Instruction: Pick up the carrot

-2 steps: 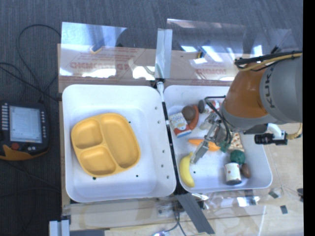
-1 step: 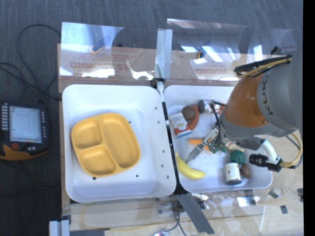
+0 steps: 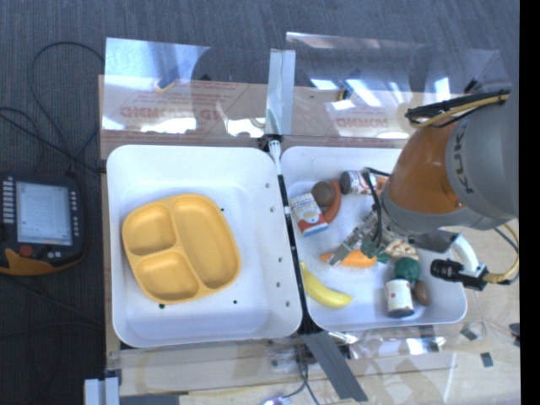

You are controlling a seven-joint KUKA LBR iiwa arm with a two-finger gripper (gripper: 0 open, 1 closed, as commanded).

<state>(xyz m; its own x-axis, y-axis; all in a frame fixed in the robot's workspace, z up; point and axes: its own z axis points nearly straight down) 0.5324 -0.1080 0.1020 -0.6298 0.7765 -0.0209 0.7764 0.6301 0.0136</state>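
While the arm (image 3: pixel 447 171) leans in from the right over the right bin (image 3: pixel 439 312), its gripper (image 3: pixel 353 247) sits low among the clutter, right at the carrot (image 3: pixel 358 261). That carrot lies near the middle of the bin, orange and flat, with the fingertips touching or just above it; open or closed, I cannot tell. A banana (image 3: pixel 325 288) rests just below-left, a small carton (image 3: pixel 308 212) above-left. Over in the left bin (image 3: pixel 143 327), a yellow divided tray (image 3: pixel 180 246).
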